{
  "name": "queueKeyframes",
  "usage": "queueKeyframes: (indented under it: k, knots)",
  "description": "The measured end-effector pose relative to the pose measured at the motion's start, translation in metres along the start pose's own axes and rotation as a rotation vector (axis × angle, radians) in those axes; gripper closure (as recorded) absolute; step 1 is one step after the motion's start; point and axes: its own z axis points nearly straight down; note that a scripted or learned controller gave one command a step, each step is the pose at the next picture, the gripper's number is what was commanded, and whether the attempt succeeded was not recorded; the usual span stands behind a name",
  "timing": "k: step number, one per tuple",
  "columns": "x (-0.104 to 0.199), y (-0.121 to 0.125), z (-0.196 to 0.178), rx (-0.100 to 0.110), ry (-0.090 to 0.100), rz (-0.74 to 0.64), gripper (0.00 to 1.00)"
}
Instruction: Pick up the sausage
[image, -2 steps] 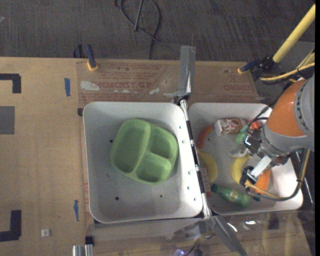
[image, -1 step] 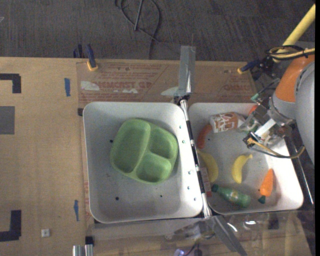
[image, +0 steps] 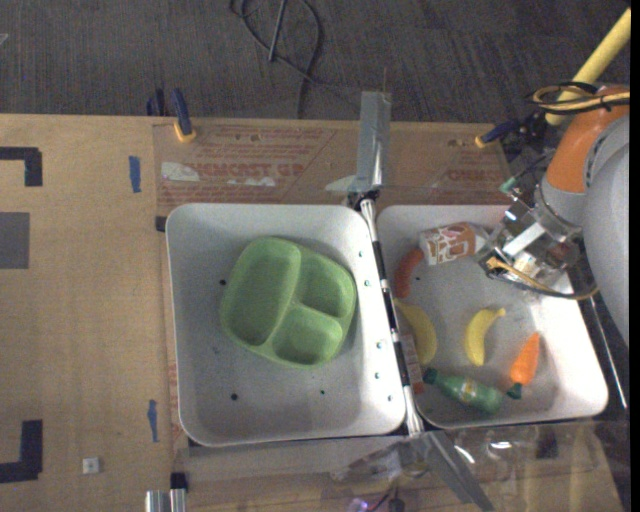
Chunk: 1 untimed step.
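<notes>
The tabletop (image: 80, 300) is bare brown board at the far left, marked with black corner tape and short blue tape strips. On it sit two shallow white bins side by side, touching along their inner walls.

The left bin (image: 195, 400) holds one item — a green divided plate (image: 290, 300) with three compartments, lying flat near the bin's middle, tilted relative to the bin walls.

The right bin (image: 580, 395) carries the rest. The sausage (image: 406, 273), reddish-orange and slightly curved, lies against the left wall in the upper part of this bin, its upper end just beside a tipped-over can (image: 452, 243) with an orange and white label. Below the sausage, also along the left wall, lies a yellow banana (image: 421, 333). A second banana (image: 482, 334) rests near the bin's centre, well apart from the first. A green bottle (image: 464, 390) lies on its side near the lower wall, and an orange carrot (image: 525, 360) lies just to its right, its green tip close to the bottle's end.

My fingers (image: 522, 255) hang over the upper right part of the right bin, just right of the can and apart from the sausage. I cannot tell whether they are spread or pressed together — the metal parts blur into one another. Nothing is visibly pinched between them. My grey arm with its orange band (image: 575, 165) enters from the right edge.
</notes>
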Motion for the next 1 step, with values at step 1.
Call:
queueKeyframes:
  k: [1]
  knots:
    - [0.0051, -0.0026, 0.0000, -0.005, -0.006, 0.089, 0.00]
